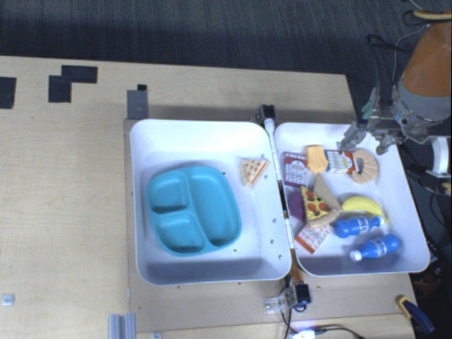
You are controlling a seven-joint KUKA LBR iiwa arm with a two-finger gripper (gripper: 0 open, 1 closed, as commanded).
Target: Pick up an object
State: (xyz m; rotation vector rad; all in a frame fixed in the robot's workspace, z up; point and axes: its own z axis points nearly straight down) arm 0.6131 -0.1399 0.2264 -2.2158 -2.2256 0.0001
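**Arm poised over the crowded right bin**

The bench (63,210) bears two white bins side by side. The left bin (176,136) holds a blue divided plate (192,209) toward its left and middle, and a small pizza slice toy (253,169) near its upper right corner, just beside the wall shared with the neighbour.

The right bin (413,210) is full of toy food. Along its left side lie a dark red packet (295,168), a purple card (292,203) below it and a red and white packet (312,237) lower still. A second pizza slice (319,202) lies tilted in the middle, touching the packets. A yellow banana (361,205) sits to the right of it, with two blue bottles below: one (359,226) just under the banana, the other (376,248) near the bin's lower right corner. At the top of the bin an orange block (316,158) touches a small white carton (339,162), and a round tan biscuit (366,167) lies just to the right of that.

The arm (427,69) comes in from the right, its orange band high at the edge. The gripper (361,141) hangs over the upper right part of this bin, above the carton and the biscuit. Its fingers stand apart, one on each side, with nothing seen between them.
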